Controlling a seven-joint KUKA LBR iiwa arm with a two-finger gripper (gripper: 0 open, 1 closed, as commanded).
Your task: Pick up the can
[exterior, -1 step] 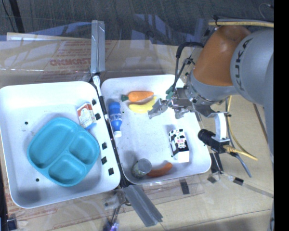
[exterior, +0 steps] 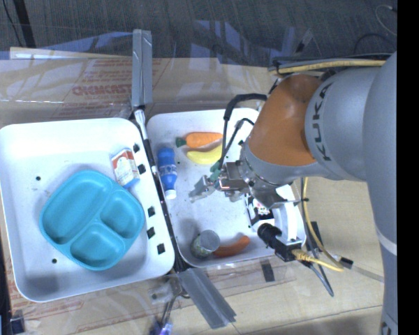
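Observation:
The can (exterior: 204,243) stands upright near the front edge of the right bin (exterior: 169,128), its silver top facing up. A reddish-brown sausage (exterior: 232,246) lies right beside it on the right. My gripper (exterior: 202,186) hangs over the middle of the right bin, behind the can and apart from it. Its fingers (exterior: 195,193) point left, stand open and hold nothing. The arm's orange band and grey wrist cover the bin's right side.
A blue bottle (exterior: 167,169) lies by the right bin's left wall. A carrot (exterior: 202,139) and a banana (exterior: 204,156) lie at the back. The left bin (exterior: 28,271) holds a blue divided plate (exterior: 92,219) and a small red-and-white carton (exterior: 123,166).

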